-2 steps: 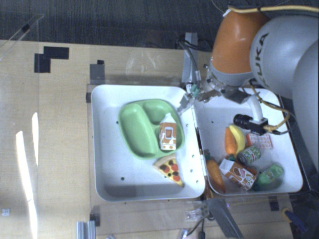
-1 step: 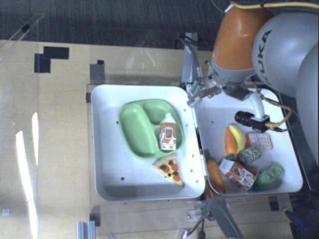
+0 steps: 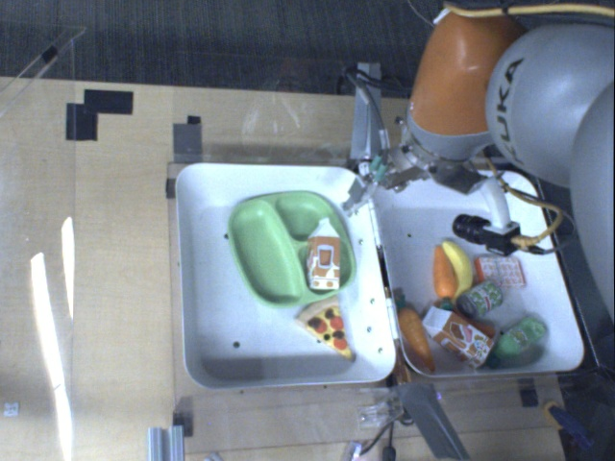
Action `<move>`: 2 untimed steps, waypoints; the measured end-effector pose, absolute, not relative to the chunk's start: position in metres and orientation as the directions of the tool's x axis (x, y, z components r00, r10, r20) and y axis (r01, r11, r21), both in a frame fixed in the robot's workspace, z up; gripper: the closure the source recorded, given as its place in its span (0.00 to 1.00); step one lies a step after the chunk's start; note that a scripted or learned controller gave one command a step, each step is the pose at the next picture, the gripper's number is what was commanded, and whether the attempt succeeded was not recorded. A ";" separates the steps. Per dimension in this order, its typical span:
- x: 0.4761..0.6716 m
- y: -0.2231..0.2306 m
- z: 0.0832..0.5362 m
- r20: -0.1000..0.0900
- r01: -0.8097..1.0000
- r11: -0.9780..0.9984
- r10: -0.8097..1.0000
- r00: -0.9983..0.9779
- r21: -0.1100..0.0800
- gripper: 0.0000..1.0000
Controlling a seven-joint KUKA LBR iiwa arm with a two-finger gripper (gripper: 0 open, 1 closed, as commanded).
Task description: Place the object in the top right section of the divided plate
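Note:
A green divided plate (image 3: 264, 248) lies in the left bin (image 3: 197, 296). A small white and orange carton (image 3: 324, 262) lies on the plate's right side, its peaked top pointing toward the upper right section and its body over the lower right one. My gripper (image 3: 363, 188) hangs over the wall between the two bins, just up and to the right of the carton. It is apart from the carton, and nothing shows in it.
A toy pizza slice (image 3: 327, 327) lies on the left bin's floor below the plate. The right bin (image 3: 423, 219) holds several toys at its front: a banana (image 3: 461, 265), a can (image 3: 480, 298), another carton (image 3: 463, 339) and a green piece (image 3: 521, 337).

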State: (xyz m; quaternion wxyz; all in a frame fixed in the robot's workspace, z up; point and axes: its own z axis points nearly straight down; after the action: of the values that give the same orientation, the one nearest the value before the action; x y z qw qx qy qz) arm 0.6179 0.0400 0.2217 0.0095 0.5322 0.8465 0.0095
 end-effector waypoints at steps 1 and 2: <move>0.620 0.019 0.234 -0.004 0.803 0.596 0.803 -0.596 0.006 0.00; 0.622 0.020 0.245 -0.008 0.802 0.597 0.802 -0.597 0.013 1.00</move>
State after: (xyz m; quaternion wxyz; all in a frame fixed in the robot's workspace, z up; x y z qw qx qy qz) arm 0.6223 0.0202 0.2454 0.0065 0.4487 0.8936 0.0042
